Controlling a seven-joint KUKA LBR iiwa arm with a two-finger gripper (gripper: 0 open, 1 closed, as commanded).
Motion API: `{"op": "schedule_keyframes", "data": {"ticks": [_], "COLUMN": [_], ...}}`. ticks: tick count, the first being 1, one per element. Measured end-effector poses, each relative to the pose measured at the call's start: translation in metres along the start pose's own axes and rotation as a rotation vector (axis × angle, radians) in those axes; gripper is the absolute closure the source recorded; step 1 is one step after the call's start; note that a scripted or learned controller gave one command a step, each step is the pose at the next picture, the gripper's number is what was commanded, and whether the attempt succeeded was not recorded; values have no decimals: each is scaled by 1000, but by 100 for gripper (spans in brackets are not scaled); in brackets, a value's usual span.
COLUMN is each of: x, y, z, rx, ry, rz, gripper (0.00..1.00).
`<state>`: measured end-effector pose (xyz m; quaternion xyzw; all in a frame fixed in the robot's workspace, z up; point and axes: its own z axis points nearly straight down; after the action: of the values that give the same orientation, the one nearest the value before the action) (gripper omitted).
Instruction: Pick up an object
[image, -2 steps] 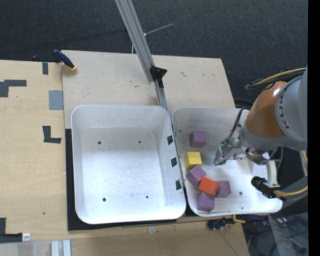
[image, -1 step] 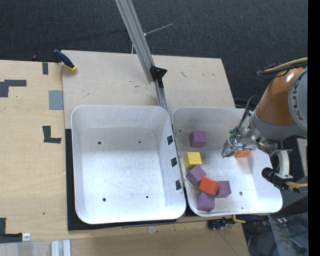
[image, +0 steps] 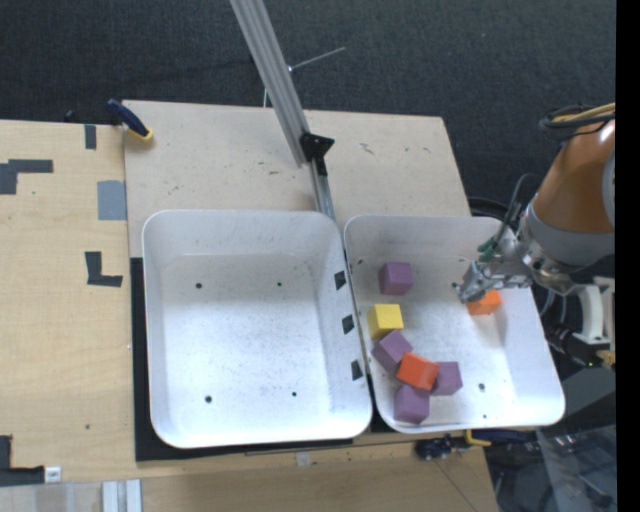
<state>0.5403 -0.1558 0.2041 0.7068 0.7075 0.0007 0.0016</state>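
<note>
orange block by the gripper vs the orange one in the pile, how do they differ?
The orange block by the gripper sits alone at the gripper tips, partly hidden; the orange block in the pile lies fully visible, touching purple blocks. The first looks paler and smaller, the second redder. Both are in the right bin.

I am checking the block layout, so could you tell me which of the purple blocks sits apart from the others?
The purple block farthest up the right bin, above the yellow block, stands alone; the other three cluster around the orange block lower down.
</note>
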Motion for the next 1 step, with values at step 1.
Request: {"op": "schedule_keyframes", "data": {"ticks": [1], "x": [-10], "y": [3], "z": [-55], "rx": [-2], "ry": [-1], "rz": [0], "gripper": [100]}}
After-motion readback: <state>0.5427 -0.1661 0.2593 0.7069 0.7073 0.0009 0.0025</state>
